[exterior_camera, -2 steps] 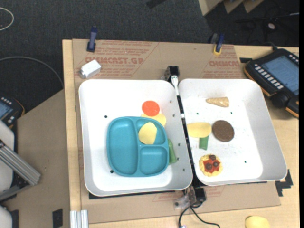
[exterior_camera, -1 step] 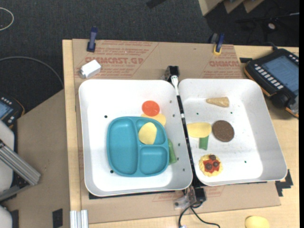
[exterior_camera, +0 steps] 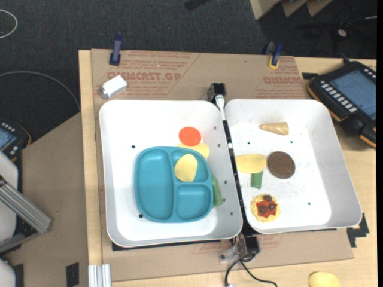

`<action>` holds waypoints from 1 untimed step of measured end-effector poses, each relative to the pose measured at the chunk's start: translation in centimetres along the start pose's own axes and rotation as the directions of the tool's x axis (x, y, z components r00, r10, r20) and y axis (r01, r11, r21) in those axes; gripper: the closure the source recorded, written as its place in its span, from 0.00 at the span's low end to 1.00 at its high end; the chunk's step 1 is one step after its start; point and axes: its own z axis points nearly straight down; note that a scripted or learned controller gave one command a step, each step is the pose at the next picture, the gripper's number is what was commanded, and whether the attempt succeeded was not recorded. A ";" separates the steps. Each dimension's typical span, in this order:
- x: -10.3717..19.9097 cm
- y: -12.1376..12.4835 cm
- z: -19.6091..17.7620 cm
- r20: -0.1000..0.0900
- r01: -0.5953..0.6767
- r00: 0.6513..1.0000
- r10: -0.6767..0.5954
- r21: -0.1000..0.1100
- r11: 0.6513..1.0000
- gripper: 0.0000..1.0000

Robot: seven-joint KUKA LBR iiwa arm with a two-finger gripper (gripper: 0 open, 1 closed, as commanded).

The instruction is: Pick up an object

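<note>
Yellow lump is lying on the bench. Pizza, brown disc and green stick are sitting close together in the right bin, a blue tray crowding the left bin. I cannot tell the hand's state.

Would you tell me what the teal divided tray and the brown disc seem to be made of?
The teal divided tray looks like moulded plastic with a smooth, slightly glossy finish and soft rounded edges. The brown disc appears matte and uniform, perhaps plastic or rubber toy food; the view leaves that open.

The teal tray hides most of a green piece beside it.
</note>
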 end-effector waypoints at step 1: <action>1.6 -0.3 13.8 -0.014 0.002 1.000 -0.002 0.028 1.000 1.00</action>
